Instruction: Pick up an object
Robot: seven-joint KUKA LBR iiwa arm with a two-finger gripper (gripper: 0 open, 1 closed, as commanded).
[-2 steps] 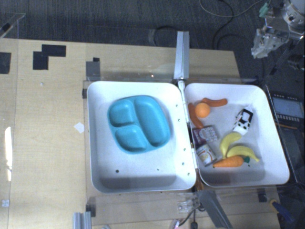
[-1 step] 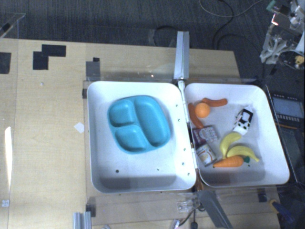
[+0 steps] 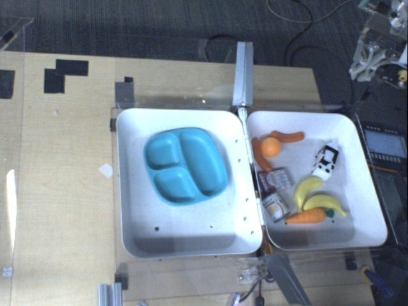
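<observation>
Camera view: two bins, gripper point(image 3: 373, 59) at upper right, its state impossible to tell.
Left bin point(image 3: 127, 190) holds a blue tray point(image 3: 186, 164). Right bin point(image 3: 363, 171) holds bananas point(image 3: 317, 195) lying roughly left-right, below them a carrot point(image 3: 306, 217) with its long axis near level, green end right, and an orange ball point(image 3: 271, 147) upper left.

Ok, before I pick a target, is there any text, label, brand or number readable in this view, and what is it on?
None can be read.
Small packets in the right bin: dark print, too blurred to read.
Black and white toy: markings, no legible letters.
Panel beside the right bin: faint lines, too small to read.
Blue divided plate in the left bin: plain.
</observation>
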